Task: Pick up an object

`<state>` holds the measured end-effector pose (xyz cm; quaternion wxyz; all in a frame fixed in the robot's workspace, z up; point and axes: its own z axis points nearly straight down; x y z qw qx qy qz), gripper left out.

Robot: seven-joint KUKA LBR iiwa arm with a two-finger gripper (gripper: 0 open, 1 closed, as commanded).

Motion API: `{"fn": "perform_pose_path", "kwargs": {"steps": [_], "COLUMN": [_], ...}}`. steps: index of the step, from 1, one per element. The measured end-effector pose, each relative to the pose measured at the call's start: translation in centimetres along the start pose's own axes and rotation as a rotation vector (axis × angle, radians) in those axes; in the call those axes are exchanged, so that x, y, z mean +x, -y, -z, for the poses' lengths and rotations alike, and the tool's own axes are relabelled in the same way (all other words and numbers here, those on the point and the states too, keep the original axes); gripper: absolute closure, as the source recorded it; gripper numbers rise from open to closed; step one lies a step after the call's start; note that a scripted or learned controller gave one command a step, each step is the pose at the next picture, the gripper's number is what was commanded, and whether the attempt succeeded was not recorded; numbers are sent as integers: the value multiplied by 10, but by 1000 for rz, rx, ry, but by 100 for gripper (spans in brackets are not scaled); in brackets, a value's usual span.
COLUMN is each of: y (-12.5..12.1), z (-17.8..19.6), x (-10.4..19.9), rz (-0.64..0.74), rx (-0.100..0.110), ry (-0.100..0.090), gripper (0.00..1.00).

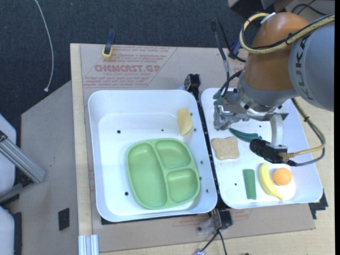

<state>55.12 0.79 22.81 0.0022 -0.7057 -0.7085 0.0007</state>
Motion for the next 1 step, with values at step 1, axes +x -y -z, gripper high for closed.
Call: {"fn": "perform_pose_path", "kwargs": {"steps": [1], "y": [19], "z": [6], "x": [41], "rz": [0], "rx": [0], "ry": [0], "gripper": [100]}}
